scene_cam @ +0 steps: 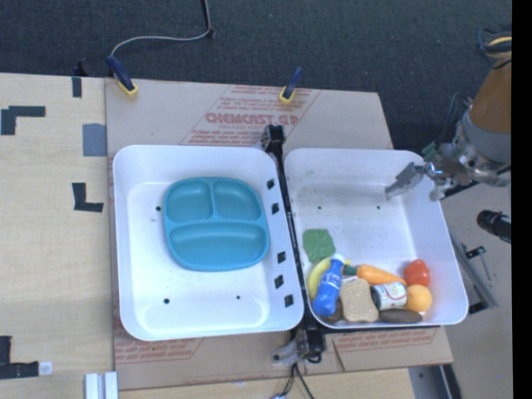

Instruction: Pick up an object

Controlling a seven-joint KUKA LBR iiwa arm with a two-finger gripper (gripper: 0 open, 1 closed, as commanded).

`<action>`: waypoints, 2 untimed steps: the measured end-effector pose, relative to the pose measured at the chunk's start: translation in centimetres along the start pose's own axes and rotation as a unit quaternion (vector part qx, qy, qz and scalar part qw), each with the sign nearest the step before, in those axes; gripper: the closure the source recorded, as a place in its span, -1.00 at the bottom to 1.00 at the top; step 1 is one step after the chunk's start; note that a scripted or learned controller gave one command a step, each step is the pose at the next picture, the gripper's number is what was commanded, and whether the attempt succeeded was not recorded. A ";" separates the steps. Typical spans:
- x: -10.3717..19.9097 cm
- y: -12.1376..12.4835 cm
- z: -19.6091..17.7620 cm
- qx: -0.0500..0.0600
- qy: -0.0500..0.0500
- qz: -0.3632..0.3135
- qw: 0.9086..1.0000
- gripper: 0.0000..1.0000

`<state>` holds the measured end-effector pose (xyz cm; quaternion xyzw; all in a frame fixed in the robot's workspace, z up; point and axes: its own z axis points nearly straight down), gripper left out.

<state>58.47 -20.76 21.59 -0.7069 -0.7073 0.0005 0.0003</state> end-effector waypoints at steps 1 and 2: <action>9.4 0.6 5.3 0.001 0.001 -0.001 1.000 -1.00; 9.3 0.7 4.2 0.001 0.000 -0.001 1.000 1.00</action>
